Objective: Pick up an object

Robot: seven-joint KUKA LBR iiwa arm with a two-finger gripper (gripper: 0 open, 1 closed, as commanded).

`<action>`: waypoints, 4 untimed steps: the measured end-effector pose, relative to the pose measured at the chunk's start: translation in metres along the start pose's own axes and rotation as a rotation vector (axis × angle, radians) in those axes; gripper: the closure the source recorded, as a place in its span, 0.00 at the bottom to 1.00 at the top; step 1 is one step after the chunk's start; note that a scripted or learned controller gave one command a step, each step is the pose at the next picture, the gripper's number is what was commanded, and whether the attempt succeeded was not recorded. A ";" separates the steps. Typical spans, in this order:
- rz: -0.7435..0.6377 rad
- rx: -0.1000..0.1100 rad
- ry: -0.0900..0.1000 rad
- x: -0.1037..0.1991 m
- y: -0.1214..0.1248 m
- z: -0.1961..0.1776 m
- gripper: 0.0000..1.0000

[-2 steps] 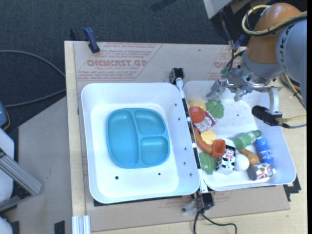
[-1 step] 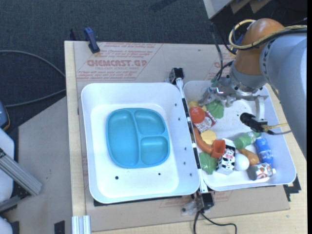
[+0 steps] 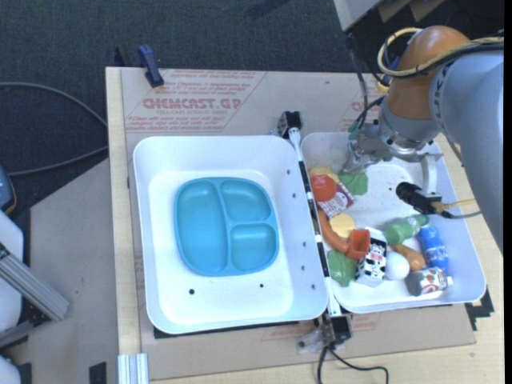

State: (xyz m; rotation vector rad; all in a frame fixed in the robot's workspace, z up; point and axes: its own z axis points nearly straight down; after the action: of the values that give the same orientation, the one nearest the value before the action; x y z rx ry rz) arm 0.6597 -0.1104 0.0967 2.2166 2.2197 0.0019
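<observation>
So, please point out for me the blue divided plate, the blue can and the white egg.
blue divided plate (image 3: 226, 225): camera view, on the ridge between its compartments.
blue can (image 3: 433, 246): camera view, middle of its side.
white egg (image 3: 397, 267): camera view, centre of its shell.

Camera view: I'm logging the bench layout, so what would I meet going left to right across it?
Blue clamp → blue divided plate → black clip → blue can.

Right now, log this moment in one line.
arm: over right bin | gripper: above green toy | grasp: none seen | left bin: blue plate
</observation>
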 end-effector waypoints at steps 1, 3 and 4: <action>0.000 0.000 0.000 0.000 0.000 0.000 0.00; 0.006 -0.026 -0.010 -0.070 -0.173 0.006 0.00; 0.000 0.003 0.003 -0.020 -0.085 0.012 0.00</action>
State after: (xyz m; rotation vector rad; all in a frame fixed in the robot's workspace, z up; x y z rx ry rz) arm 0.5752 -0.1303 0.0848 2.2200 2.2223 0.0019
